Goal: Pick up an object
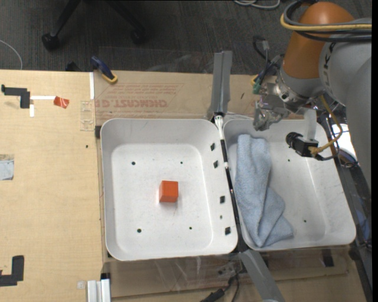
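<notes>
A robotics lab: plywood bench (47,177), twin white bins (118,236), loose cables (257,3), office-chair base (94,23) on carpet.

Two bins (112,194), one block (169,191), seemingly one towel (260,191)

Two shallow white bins sit side by side on the bench (41,177), the left bin (112,236) and the right bin (342,230) meeting at a grey divider (222,88) that rises between them. A brown cardboard sheet (153,97) with mirrored red print lies behind the left bin, with a blue-and-yellow clamp (103,69) at its far left corner. Dark carpet (177,26) lies beyond, bearing a black chair base (88,23).
</notes>
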Available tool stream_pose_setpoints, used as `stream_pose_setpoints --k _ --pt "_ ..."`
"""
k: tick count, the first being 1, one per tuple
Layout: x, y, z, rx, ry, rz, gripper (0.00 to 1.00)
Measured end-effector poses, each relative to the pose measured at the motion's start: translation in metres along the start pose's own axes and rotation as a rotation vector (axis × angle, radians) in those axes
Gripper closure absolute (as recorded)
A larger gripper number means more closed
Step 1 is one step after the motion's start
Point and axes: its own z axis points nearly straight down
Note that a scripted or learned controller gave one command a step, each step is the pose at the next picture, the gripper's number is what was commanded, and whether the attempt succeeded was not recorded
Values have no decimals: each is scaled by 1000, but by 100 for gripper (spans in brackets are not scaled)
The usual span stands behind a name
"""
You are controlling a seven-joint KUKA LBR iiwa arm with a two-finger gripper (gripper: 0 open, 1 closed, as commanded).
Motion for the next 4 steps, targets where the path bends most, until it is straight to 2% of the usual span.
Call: stream_pose_setpoints --k 1,2,4 --pt "-11 1 2 -1 0 38 100" --pt "-14 1 18 1 0 122 100" --pt "-13 1 9 0 -1 111 100"
